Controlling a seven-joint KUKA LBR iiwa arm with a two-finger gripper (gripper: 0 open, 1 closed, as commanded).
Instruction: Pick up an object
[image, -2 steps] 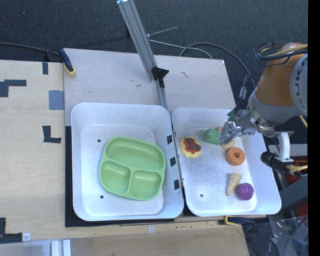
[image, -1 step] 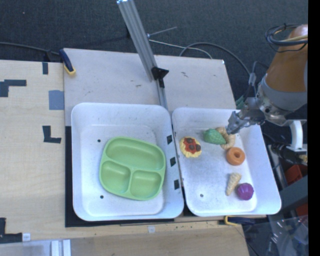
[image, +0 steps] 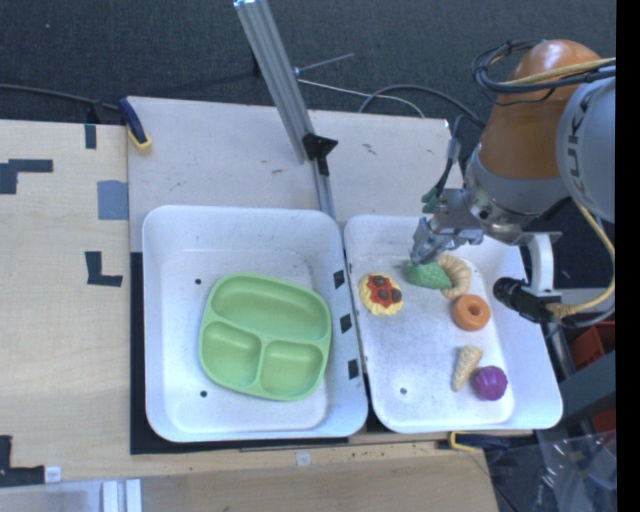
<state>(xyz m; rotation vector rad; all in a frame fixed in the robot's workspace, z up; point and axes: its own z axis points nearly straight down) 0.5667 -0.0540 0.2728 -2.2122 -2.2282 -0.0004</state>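
The right bin (image: 520, 400) holds several toy foods. A yellow pizza slice (image: 381, 294) lies by its left wall. A green leafy piece (image: 428, 276) and a beige croissant (image: 459, 272) lie together near the top. Below them come an orange donut (image: 470, 312), a cream cone (image: 465, 366) and a purple piece (image: 489, 382). My gripper (image: 433, 246) hangs low over the upper part of this bin, right at the top edge of the green piece and just left of the croissant. Its tip covers part of the green piece.
The left bin (image: 170, 300) holds a green divided plate (image: 265, 336). A slanted metal pole (image: 285, 80) rises behind the bins. A black fitting (image: 520, 296) and cables sit at the right bin's right edge.
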